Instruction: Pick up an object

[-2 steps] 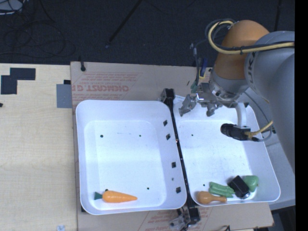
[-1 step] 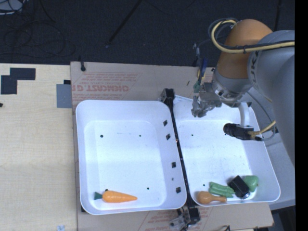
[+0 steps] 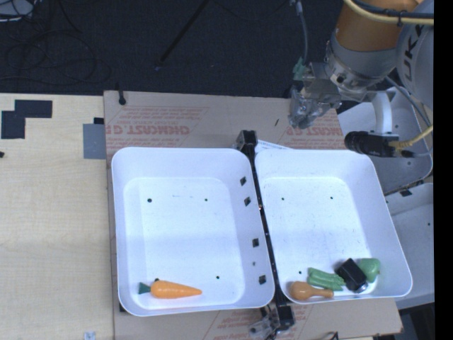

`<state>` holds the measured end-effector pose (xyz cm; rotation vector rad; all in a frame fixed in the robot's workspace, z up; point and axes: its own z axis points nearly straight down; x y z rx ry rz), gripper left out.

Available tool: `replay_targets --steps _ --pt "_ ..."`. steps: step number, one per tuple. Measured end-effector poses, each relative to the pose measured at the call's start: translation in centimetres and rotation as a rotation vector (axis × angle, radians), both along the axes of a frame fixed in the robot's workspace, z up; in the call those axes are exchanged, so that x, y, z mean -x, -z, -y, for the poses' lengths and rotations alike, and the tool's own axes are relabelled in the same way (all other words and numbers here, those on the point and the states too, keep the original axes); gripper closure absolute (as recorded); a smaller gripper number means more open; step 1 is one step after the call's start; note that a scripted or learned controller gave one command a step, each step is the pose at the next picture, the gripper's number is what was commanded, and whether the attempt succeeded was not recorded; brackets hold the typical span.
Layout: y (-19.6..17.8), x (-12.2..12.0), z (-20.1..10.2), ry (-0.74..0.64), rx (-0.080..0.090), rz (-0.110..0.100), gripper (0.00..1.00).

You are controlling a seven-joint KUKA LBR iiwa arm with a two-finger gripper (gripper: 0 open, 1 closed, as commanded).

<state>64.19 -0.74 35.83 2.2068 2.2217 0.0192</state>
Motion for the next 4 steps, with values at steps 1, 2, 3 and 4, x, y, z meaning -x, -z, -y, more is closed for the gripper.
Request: replay_targets --steps 1,2,3,4 --pt "5.0 -0.2 -4.3 0.003 0.001 -0.022 1.0" --pt "1.4 -0.2 -1.8 0.008 0.002 -0.015 1.0" --pt "1.9 2.4 -10.8 -0.002 -0.001 -0.021 1.0" --pt "-5.0 -0.2 -18.6 -0.001 -0.001 -0.011 1.0"
